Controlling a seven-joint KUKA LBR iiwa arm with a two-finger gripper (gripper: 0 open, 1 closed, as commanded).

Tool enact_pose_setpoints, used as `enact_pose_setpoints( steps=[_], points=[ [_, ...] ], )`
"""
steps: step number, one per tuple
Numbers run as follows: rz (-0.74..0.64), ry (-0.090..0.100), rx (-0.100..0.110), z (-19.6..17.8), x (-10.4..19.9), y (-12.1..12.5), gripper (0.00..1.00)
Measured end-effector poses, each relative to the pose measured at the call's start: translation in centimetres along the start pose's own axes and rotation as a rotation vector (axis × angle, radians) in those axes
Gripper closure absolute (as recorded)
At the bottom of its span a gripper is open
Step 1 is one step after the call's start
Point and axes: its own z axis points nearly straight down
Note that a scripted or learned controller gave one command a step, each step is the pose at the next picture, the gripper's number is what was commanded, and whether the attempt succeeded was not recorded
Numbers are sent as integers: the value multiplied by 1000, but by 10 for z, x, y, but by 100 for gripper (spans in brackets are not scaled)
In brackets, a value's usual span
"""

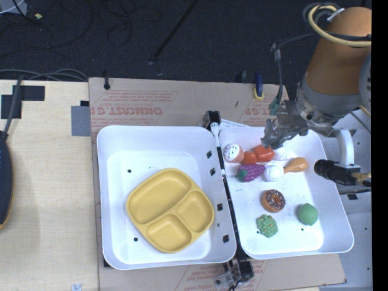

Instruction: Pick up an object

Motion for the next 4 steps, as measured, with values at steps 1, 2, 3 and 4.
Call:
enact_pose_setpoints(
  steps=[1,2,3,4],
  points=[
    [-1,0,-7,-236,38,-36,100],
    [-1,-1,21,-138,77,-37,100],
    [5,-1,16,-125,64,-81,100],
    [-4,1,2,-218,121,-94,100]
  ],
)
